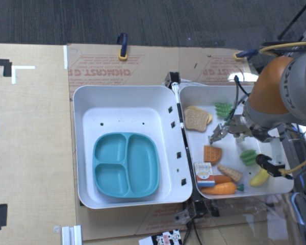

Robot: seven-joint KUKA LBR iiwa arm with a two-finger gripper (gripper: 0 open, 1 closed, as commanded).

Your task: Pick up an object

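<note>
The arm hides much of the right bin (275, 187), its gripper (218, 133) slightly parted and holding nothing above the orange cracker (212, 153) at centre-right, with 1 bread slice (196, 118) nearby.

The bench (30, 152) bears cardboard sheeting (158, 65), with two white bins: left bin (84, 137) at nine o'clock, right bin (191, 152) at three; possibly clamps at twelve.
</note>
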